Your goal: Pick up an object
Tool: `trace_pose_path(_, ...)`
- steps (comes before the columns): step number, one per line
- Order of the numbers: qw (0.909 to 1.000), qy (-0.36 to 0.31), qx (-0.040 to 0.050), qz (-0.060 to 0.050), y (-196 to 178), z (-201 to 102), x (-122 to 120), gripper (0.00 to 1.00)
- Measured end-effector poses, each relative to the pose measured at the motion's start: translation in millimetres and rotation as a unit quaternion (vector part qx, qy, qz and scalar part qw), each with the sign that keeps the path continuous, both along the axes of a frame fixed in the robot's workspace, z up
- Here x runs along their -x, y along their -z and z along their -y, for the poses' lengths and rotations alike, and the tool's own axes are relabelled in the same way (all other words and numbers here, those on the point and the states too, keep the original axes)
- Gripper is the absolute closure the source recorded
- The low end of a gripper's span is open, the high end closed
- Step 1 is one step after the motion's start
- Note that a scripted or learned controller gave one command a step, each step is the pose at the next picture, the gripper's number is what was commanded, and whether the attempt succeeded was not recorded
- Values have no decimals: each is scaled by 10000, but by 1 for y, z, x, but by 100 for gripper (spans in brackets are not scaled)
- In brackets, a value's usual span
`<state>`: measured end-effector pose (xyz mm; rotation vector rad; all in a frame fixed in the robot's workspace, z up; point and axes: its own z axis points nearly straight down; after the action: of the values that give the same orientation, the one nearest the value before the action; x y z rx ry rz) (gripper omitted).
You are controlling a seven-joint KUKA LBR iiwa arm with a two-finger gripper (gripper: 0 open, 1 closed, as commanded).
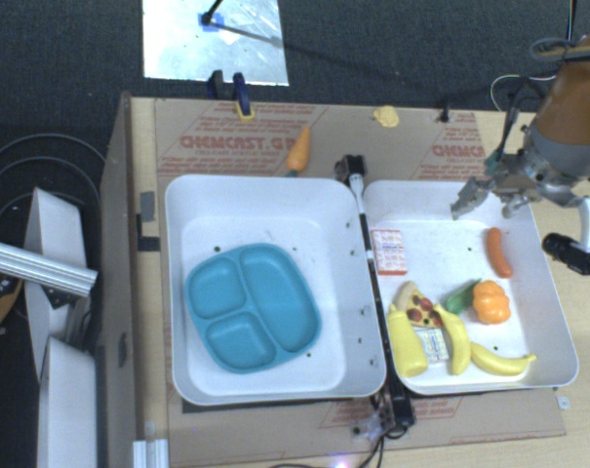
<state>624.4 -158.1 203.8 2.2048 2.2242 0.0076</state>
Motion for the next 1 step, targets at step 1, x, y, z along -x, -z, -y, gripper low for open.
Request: trace_pose_path(1,10000,17,1,-2,-55,31,-33,0)
